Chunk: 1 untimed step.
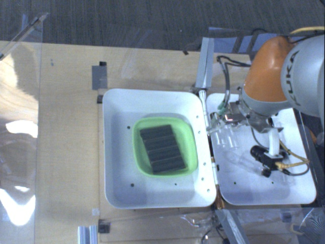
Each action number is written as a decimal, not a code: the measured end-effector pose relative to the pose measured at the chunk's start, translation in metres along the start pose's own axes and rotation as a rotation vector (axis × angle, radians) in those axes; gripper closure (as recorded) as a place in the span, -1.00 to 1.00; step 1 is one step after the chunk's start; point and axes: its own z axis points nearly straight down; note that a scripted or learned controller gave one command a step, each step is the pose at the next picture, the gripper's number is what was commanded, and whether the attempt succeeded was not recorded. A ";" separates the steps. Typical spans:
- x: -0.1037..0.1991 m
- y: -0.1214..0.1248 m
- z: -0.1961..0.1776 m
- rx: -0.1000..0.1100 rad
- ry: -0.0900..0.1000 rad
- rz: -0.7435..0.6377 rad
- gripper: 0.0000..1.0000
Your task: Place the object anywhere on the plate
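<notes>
— Camera view, nearest first?
— Pale wooden bench with a glare patch; left bin holds a green plate carrying a dark ribbed block.
— Farther back?
— Right bin, then dark carpet.
— Hard to read?
— Gripper (blurred, transparent): I can't judge its fingers.

You are looking at two bins, one green plate and one dark ridged block lying on it.
</notes>
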 end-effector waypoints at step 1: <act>0.076 -0.004 0.002 0.003 0.001 -0.129 1.00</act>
